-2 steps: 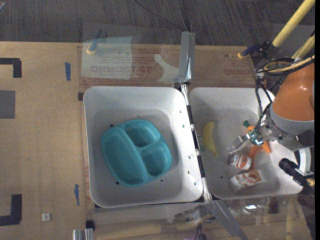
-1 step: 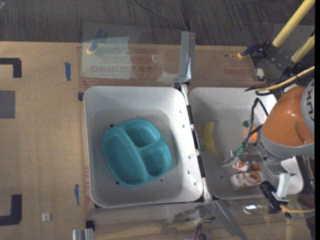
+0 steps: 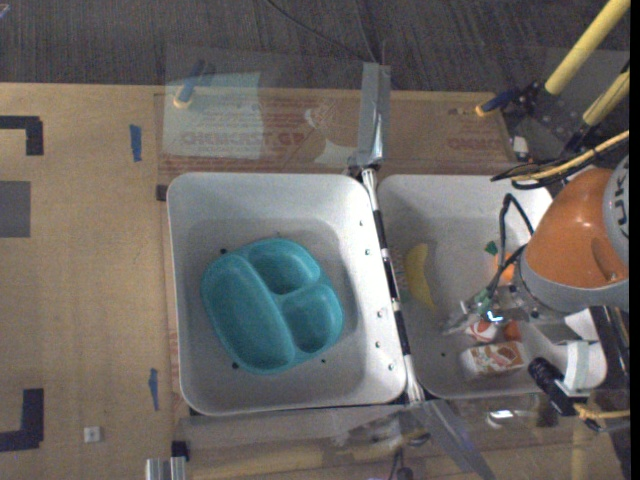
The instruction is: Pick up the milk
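Currently, from my remote seat, the camera view logs as follows, all placed against the right bin point(image 3: 440, 203).

Arm point(image 3: 575, 243): enters from the right edge, its orange band bulging over the bin's right wall, wrist angled down and leftward into the bin's lower right part.

Gripper point(image 3: 487, 318): low over the bin floor, just above the milk; a small lit spot shows on it. Wrist hardware and blur cover the tips, so I cannot tell its opening or whether it touches anything.

Milk point(image 3: 493, 359): a small white carton with red-orange print, lying on its side near the bin's front wall, toward the right. Long axis runs roughly left to right, tilted slightly. Which end is the top I cannot tell.

Banana point(image 3: 418, 274): yellow, on the bin's left side, long axis running front to back, apart from the milk.

Teal divided plate point(image 3: 272, 303): in the left bin point(image 3: 200, 228), adjoining the right bin's left wall.
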Motion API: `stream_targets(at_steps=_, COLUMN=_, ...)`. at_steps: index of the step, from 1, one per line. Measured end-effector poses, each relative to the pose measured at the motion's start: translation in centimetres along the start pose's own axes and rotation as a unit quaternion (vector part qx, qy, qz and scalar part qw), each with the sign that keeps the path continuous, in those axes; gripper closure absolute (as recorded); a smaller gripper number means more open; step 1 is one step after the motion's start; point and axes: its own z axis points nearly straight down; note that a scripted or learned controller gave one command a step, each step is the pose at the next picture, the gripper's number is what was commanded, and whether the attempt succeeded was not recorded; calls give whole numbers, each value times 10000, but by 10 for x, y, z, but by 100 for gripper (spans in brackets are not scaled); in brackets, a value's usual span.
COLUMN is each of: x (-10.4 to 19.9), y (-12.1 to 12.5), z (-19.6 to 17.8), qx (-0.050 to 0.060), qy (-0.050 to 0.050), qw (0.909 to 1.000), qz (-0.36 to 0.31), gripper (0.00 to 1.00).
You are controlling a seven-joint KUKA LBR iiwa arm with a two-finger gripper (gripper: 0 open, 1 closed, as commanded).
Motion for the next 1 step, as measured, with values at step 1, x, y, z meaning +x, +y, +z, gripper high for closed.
stream_targets(at_steps=1, x=-3, y=1, z=-11, qx=-34, qy=-5, qw=10000, qz=38, gripper=100)
